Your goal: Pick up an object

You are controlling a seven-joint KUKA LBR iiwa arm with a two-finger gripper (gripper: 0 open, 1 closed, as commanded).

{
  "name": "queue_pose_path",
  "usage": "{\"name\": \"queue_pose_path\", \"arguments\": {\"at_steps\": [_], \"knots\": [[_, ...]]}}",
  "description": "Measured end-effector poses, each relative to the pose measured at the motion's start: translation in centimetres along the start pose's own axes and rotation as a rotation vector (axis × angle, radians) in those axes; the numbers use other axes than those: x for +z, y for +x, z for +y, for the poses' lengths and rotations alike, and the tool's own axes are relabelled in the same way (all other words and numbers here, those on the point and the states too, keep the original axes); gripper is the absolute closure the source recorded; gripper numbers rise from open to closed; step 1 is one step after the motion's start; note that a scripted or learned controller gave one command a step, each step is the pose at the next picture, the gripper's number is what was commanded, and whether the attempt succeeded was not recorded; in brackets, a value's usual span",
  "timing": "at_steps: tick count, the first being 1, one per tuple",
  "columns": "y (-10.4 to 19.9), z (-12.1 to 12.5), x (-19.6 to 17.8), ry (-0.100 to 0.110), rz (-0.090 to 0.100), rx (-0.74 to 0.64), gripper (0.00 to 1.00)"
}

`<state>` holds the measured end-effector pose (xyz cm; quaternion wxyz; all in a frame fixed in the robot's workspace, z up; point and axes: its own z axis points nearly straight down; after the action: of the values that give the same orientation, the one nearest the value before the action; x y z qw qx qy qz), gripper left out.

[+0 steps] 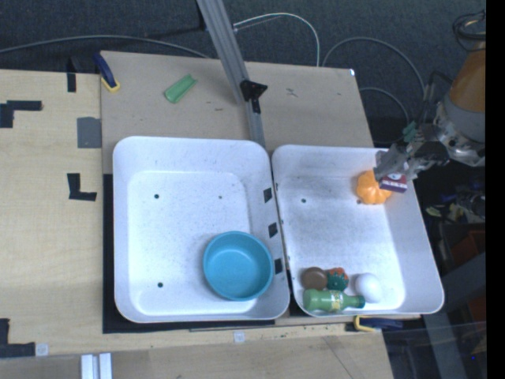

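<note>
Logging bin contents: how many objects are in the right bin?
5, perhaps more hidden: an orange ball by the far right wall, and at the near edge a brown ball, green bottle, white ball and red-green piece.

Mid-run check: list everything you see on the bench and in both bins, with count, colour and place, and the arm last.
white bins: 2, white, side by side on the bench
bowl: 1, blue, near right corner of the left bin
orange object: 1, orange, far right of the right bin, right at the gripper
bottle: 1, green, lying at the near edge of the right bin
brown object: 1, brown, just behind the bottle
white ball: 1, white, near right corner of the right bin
green block: 1, green, on the bench behind the left bin
metal pole: 1, grey, slanting across the bench behind the bins
gripper: 1, grey, over the right bin's far right edge; hold on the orange object unclear
</note>
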<state>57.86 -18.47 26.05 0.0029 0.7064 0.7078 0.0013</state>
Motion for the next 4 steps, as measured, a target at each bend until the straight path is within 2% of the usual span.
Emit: {"name": "queue_pose_path", "arguments": {"at_steps": [1, 3, 4], "knots": [[5.5, 0.2, 1.5, 0.008, 0.003, -0.004, 1.00], [15.8, -0.5, 0.7, 0.008, 0.004, -0.005, 1.00], [21.6, -0.6, 2.4, 0.010, 0.004, -0.005, 1.00]]}}
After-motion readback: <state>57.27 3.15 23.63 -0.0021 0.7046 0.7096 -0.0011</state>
